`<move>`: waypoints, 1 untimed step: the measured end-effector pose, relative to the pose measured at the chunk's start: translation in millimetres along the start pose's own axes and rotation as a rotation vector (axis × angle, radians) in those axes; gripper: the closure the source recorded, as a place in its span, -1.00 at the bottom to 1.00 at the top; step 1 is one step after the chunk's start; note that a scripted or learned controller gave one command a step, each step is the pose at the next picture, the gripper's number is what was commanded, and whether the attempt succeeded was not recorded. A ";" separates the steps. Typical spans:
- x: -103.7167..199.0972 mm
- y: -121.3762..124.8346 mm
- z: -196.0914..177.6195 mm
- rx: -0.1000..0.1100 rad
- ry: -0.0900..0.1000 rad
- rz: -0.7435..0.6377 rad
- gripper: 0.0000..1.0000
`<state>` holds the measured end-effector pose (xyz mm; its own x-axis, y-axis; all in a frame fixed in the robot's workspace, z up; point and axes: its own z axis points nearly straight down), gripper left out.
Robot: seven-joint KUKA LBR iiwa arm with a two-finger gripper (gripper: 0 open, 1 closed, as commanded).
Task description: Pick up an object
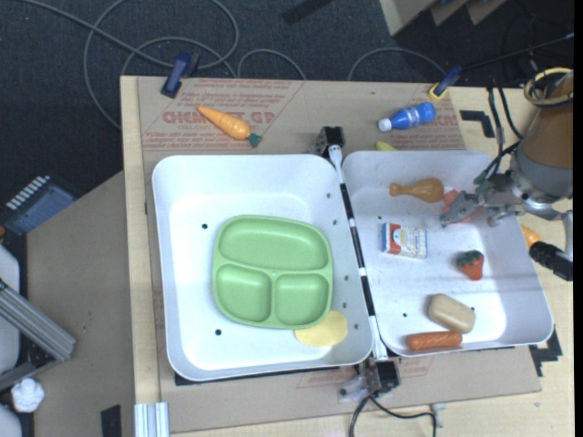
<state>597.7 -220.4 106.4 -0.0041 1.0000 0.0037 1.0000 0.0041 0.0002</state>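
The left bin [182,244] holds a green divided plate [271,271] with a yellow disc [321,331] touching its lower right corner. Beyond it, on the bench's cardboard sheet [273,107], lie a toy carrot [228,122] and, further right, a blue and white bottle [409,116].

The right bin [510,330] carries the candidates for picking: a toy drumstick [418,189], a small red and white carton [404,241], a strawberry [470,264], a tan bread roll [451,312] and a sausage [434,340]. The gripper [466,206] sits low at the bin's upper right, just beside the drumstick's thick end; whether its fingers are apart or together I cannot tell, and nothing shows between them.

The risk, as I judge it: the drumstick is rounded and smooth, so a closing grip placed off-centre could squirt it sideways toward the bin wall. The arm [542,153] also crowds the far rim, near loose black cables [501,107] that might snag.

The bench stands on dark carpet [73,53] strewn with looping wires.
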 end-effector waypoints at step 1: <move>-0.2 -45.2 7.6 0.003 0.003 0.002 -1.00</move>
<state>552.5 -220.7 98.8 -0.0024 1.0000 0.0062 1.0000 0.0024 -0.0025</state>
